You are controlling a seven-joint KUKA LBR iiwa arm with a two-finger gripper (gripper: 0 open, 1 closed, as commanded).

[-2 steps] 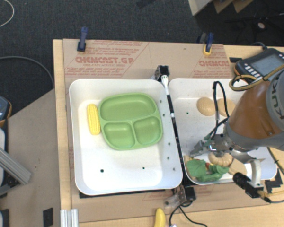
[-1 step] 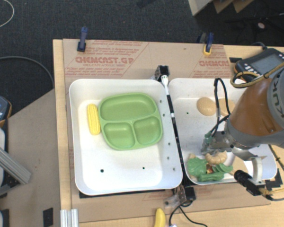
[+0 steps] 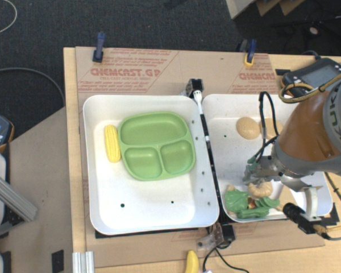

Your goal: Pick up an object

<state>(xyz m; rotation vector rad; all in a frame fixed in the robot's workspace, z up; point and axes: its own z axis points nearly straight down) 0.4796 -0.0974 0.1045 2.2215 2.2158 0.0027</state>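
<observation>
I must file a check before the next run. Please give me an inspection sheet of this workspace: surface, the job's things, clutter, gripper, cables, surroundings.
Surface: bench covered in printed brown board, bearing a left bin and a right bin, side by side.
Job's things: green divided plate and yellow corn cob in the left bin; tan egg-like ball, green leafy toy and a small beige piece in the right bin.
Clutter: blue clamp and yellow-blue clamp at the bench's far edge.
Gripper: gripper low over the right bin's near corner, above the toys; its state is hidden.
Cables: black cable along the arm; thin cable on the floor.
Surroundings: dark carpet.
</observation>
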